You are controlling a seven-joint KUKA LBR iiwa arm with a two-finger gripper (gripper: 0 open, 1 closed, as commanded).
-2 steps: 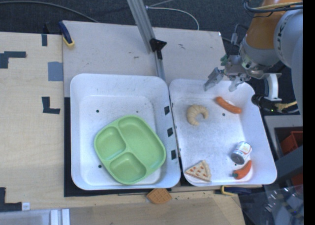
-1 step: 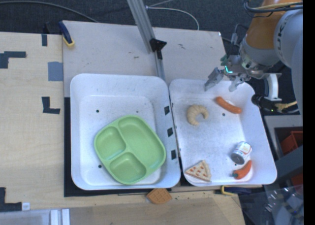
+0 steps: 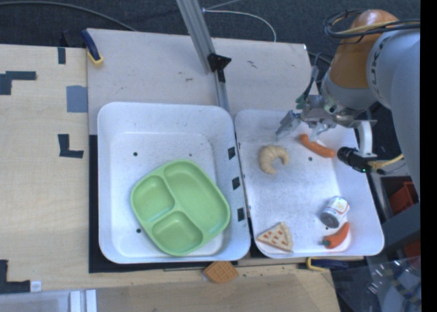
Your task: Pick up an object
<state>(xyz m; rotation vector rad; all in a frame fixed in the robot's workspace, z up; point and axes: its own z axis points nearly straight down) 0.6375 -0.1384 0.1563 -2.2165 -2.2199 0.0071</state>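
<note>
My gripper (image 3: 304,125) hangs over the far part of the right bin (image 3: 300,188), fingers spread and nothing between them. Just below and right of it lies an orange sausage (image 3: 316,145). A tan croissant (image 3: 273,158) rests a little to the gripper's lower left. Near the bin's front right stand a small tin can (image 3: 334,211) and an orange-red pepper (image 3: 337,235). At the front edge lies a pizza slice (image 3: 275,237).
The left bin (image 3: 116,167) holds a green divided plate (image 3: 179,205). A round cracker (image 3: 218,272) lies on the bench in front of the bins. A slanted metal post (image 3: 198,20) rises behind the bins. The arm's orange band (image 3: 362,44) is at the upper right.
</note>
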